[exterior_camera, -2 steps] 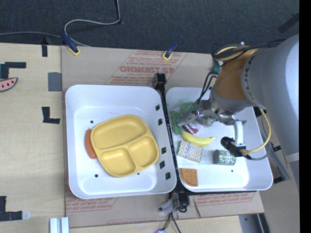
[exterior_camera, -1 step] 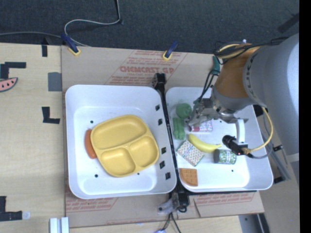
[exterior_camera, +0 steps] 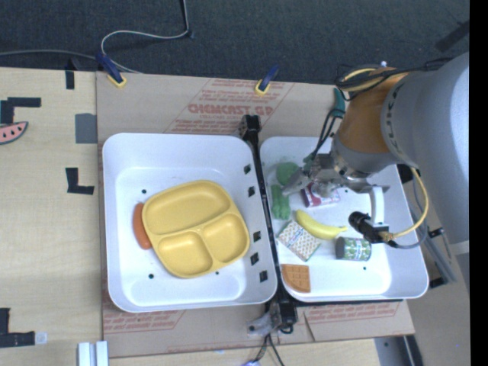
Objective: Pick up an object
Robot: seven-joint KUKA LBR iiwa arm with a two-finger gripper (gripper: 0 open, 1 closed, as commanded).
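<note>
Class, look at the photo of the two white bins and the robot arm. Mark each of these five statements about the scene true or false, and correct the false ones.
1. The yellow divided tray lies in the left bin. True.
2. The banana lies in the left bin. False: it lies in the right bin.
3. An orange object peeks out from under the tray's left side. True.
4. The gripper hangs over the left bin. False: it is over the right bin.
5. The small jar lies beside the banana's right end. True.
</note>
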